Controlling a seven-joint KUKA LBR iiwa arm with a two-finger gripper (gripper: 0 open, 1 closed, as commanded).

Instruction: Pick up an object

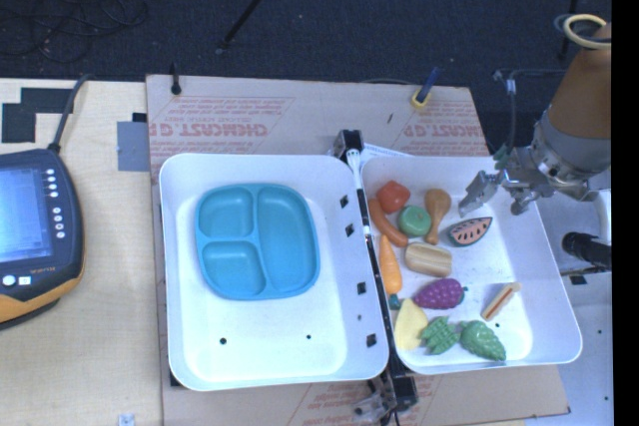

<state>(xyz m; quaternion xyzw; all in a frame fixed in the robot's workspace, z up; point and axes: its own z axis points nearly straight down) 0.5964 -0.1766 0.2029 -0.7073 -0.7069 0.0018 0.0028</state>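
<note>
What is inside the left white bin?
A blue divided tray lies in the left white bin. The bin floor beneath the tray is covered, so anything under it stays unseen.

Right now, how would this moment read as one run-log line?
arm: over right bin | gripper: open, holding nothing | nearest: watermelon slice | left bin: blue tray | pick: not yet done
</note>
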